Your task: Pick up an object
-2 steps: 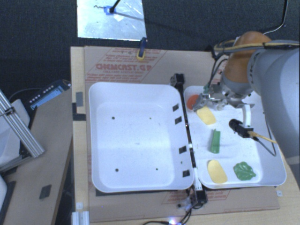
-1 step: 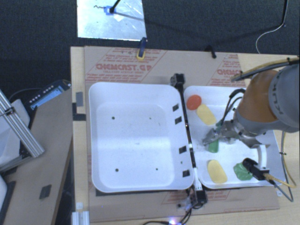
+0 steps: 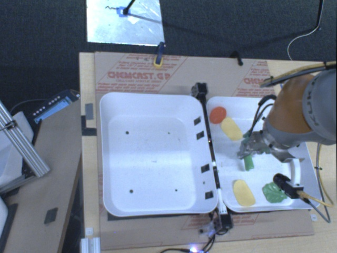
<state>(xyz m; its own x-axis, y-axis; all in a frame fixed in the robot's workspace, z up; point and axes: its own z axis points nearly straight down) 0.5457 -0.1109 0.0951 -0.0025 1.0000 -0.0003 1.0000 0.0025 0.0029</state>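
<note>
The wide wooden bench [image 3: 174, 70] carries two shallow white plastic bins side by side, joined along a dark hinged seam running down the middle. The left bin [image 3: 113, 141] is the larger-looking of the two. The right bin [image 3: 242, 103] holds every loose item, so any pick has to happen there.

The grey arm with its orange band [image 3: 295, 109] comes in over the right bin's right rim and bends down toward the bin's middle, wrist tipped so that the two-finger gripper [image 3: 246, 153] points at the floor of the bin. That low, steep pose reads as a grasp attempt rather than a transit.

Just under the gripper lies a small green block [image 3: 248, 163], touching or very nearly touching the tool tip; it seems the likely target. Whether the tool is open, closed, or clamped on the block cannot be told from here, since the wrist body hides the contact.

The other pieces sit scattered, probably dropped at random: a crumpled green leafy toy [image 3: 273, 192] near the bin's front right corner, a pale yellow oval [image 3: 244, 192] along the front edge, a second yellow lump [image 3: 231, 128] toward the back left, and a round orange disc [image 3: 218, 114] just behind it near the seam.
</note>
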